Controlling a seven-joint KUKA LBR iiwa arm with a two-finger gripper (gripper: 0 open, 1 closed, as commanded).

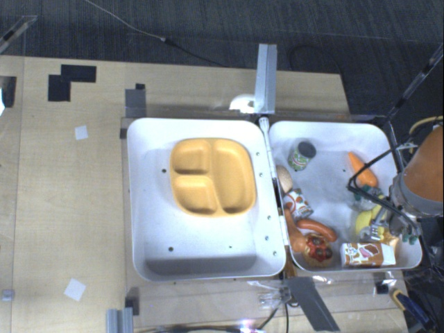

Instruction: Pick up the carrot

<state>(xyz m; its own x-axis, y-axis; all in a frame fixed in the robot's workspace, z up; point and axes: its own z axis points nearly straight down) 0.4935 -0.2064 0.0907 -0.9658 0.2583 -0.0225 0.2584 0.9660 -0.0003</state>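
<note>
The orange carrot [363, 170] lies near the right bin's far right side, pointing toward the back left. A black cable loops across it. My gripper [382, 225] hangs low over the bin's right front part, just in front of the carrot and apart from it. It sits beside a yellow banana-like piece [363, 221]. The arm's grey body and orange band [424, 166] come in from the right and cover the bin's right rim.
The right bin [326, 132] also holds a small can [301, 154], a sausage [316, 227], a red-brown food piece [318, 250], a printed carton [368, 254] and a packet [297, 203]. The left bin [146, 207] bears a yellow divided plate [211, 175].
</note>
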